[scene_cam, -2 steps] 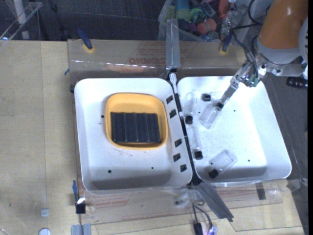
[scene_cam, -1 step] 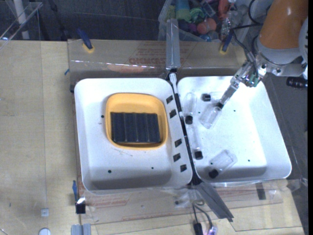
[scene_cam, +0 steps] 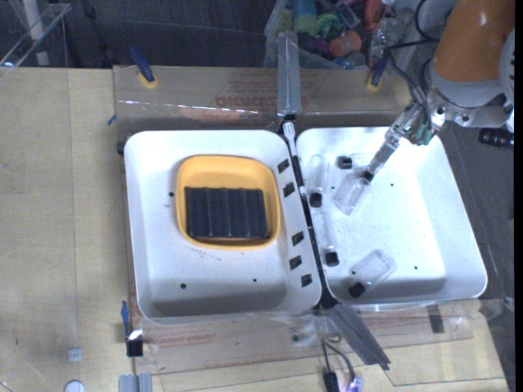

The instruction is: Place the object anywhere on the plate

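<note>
Task not done: yellow plate (scene_cam: 185, 178) sits mid left bin (scene_cam: 147, 158), carrying just a dark ribbed insert (scene_cam: 227, 213). Objects are in the right bin (scene_cam: 458, 219): two clear plastic pieces with black caps, one (scene_cam: 350, 193) near the bin's centre, another (scene_cam: 372, 268) near its front edge. Gripper (scene_cam: 368, 172) reaches in from the back right corner, tip at the central piece. Can't tell how far the claw is open or whether it grips anything. Lift and transfer still left.

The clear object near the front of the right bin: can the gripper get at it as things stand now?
Probably yes. The clear object lies alone on the right bin floor, nothing on top of it, and the gripper hangs over the same bin, further back.
</note>
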You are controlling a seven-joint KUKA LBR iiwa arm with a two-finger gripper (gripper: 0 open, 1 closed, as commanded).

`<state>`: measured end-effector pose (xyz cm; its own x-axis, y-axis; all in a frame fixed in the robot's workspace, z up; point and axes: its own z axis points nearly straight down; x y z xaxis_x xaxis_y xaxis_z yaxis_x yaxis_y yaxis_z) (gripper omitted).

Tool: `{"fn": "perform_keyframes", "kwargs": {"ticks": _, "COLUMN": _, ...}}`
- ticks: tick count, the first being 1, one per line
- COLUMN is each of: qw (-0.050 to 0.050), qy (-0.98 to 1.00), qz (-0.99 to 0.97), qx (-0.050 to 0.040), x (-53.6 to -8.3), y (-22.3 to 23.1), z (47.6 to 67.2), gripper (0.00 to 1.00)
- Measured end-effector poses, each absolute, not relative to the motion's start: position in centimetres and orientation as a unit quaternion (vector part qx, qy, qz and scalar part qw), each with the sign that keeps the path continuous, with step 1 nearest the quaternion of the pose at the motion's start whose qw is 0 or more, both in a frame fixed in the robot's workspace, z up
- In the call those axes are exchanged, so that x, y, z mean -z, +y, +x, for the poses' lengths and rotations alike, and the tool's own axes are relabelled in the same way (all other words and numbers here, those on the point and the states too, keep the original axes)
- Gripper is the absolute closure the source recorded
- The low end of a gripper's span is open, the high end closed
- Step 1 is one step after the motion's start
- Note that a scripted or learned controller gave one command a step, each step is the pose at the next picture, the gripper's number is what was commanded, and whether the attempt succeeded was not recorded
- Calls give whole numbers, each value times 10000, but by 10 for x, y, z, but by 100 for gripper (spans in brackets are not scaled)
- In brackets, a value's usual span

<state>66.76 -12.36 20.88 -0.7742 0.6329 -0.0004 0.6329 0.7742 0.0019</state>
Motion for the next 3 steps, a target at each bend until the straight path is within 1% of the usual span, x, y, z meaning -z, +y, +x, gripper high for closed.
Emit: {"fn": "perform_keyframes", "kwargs": {"ticks": 3, "qw": 5, "qy": 9419, "qz": 3359, "qx": -8, "x": -209, "y": -124, "z": 668, "gripper": 0}}
